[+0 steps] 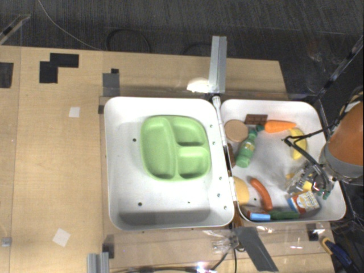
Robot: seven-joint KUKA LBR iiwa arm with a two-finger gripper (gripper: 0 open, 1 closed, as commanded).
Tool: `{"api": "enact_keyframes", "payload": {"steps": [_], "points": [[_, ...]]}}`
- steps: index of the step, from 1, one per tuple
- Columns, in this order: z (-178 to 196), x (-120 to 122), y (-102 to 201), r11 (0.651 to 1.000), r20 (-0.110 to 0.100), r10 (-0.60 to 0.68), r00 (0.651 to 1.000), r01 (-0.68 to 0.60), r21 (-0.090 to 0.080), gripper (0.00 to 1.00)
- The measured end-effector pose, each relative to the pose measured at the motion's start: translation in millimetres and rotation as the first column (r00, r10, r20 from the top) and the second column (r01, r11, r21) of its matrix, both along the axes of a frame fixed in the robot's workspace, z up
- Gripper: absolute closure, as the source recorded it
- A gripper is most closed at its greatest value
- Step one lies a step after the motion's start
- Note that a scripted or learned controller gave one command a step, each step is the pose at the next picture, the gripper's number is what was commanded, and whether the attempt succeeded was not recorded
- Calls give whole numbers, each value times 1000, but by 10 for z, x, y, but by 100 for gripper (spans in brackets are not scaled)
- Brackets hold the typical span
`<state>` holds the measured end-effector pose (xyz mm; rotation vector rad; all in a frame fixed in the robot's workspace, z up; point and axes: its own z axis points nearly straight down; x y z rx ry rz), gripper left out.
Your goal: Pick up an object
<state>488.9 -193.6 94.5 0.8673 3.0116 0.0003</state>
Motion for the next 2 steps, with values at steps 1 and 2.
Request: {"api": "enact_keyframes", "payload": {"steps": [1,2], "points": [[-3,-1,3,1000,0,1,1000,-1,0,0],[-38,35,104,998,11,70,998,-70,-5,0]]}}
